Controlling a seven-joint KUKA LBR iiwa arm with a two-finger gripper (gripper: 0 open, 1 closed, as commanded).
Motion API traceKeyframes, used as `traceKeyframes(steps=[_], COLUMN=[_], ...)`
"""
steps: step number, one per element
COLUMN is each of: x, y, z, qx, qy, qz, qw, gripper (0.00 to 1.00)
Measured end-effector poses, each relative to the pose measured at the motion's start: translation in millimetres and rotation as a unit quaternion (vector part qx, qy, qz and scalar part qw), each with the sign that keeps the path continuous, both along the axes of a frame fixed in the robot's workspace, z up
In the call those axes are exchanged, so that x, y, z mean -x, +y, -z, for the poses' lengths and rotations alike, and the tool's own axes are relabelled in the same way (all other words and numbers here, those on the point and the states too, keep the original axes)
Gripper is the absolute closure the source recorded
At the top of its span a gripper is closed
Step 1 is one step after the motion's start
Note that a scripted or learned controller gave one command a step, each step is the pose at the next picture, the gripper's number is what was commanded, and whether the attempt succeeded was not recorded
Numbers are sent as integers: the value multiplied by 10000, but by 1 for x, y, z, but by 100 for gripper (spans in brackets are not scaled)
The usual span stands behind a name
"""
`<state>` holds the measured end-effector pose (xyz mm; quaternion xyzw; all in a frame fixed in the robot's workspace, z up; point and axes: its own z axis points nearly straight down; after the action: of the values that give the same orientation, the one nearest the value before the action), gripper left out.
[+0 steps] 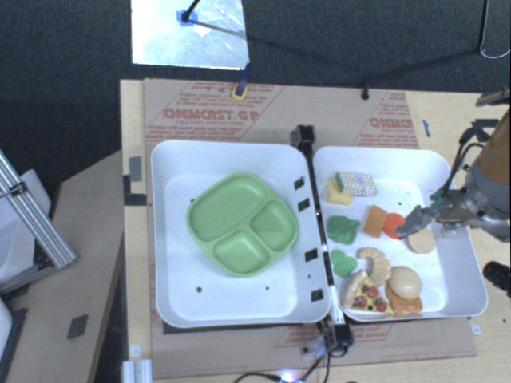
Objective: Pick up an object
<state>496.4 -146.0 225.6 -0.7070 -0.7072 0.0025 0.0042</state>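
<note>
**A:** Where is the gripper [412,223] right now?

**B:** Low over the right bin [459,250], reaching in from the right edge, its dark fingers pointing left. The grey arm [491,186] rises behind it on the right.

**A:** Are the fingers apart or together?

**B:** I cannot tell. They read as one dark shape from this slant, and nothing is plainly seen between them.

**A:** What lies closest to it?

**B:** A red round piece [392,224] sits right at the fingertips, touching or nearly so (the overlap makes it hard to judge). Just beyond that, further left, is an orange wedge [375,220]. A pale beige round piece [421,241] lies just under the gripper, on its near side.

**A:** And the rest of the toy food?

**B:** Left of the gripper, past the orange wedge, a green leafy piece [344,230]. Up and to the left, a yellow cheese block [338,191] beside a speckled packet [358,183]. Below and left of the gripper, a croissant [374,261], a smaller green piece [343,262], a pizza slice [363,293], and a burger [405,286].

**A:** Anything in the other bin?

**B:** The left bin [172,214], well apart from the gripper, holds a green divided plate [242,224].
</note>
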Motion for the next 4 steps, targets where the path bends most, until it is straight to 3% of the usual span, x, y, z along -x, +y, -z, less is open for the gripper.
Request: traceKeyframes(steps=[1, 4], x=[-3, -4], y=[0, 3], z=[-5, 143], qx=[12, 7], qy=[-55, -40], qz=[-14, -1], qw=[10000, 10000], gripper=[0, 0])
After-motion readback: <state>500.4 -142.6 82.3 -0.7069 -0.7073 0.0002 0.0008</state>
